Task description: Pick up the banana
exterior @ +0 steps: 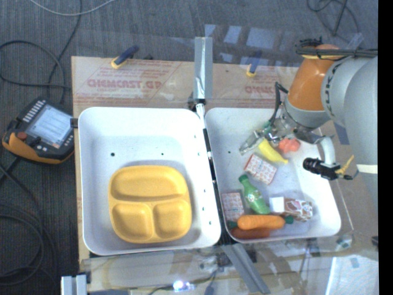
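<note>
The banana (272, 152), small and yellow, lies in the upper middle of the right bin (225, 133), tilted down to the right. My gripper (263, 137) reaches down from the orange-banded wrist (309, 85) and sits right at the banana's upper left end, touching or nearly touching it. A red-orange item (288, 144) lies against the banana's right side. The view does not make clear whether the banana is between the jaws.
The right bin also holds a pink checkered packet (260, 169), a green bottle (253, 195), a carrot (260, 222), a small box (232, 204), a white block (276, 204) and a red-white packet (299, 209). A yellow compartment tray (149, 201) lies in the left bin (92, 165).
</note>
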`<state>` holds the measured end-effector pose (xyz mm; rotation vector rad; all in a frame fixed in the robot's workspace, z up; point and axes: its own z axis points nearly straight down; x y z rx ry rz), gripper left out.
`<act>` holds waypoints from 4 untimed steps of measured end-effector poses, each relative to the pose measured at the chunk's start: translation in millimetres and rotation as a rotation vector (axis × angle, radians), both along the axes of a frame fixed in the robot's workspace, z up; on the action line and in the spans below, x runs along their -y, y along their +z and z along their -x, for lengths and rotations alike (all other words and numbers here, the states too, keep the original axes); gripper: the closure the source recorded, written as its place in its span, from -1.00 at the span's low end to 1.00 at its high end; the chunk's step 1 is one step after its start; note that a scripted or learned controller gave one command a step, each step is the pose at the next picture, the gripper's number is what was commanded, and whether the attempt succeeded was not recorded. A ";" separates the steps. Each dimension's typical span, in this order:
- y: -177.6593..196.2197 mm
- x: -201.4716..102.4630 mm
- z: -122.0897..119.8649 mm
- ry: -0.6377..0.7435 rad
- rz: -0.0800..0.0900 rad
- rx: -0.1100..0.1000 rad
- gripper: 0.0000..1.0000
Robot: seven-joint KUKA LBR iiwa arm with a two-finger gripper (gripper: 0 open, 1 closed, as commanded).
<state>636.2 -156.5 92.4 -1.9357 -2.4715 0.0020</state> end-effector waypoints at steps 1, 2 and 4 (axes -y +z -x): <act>7.5 -0.9 -0.3 0.002 -0.001 -0.002 1.00; 88.9 -41.2 -32.5 -0.005 0.002 0.000 1.00; 155.2 -60.1 -32.5 0.188 0.003 -0.001 1.00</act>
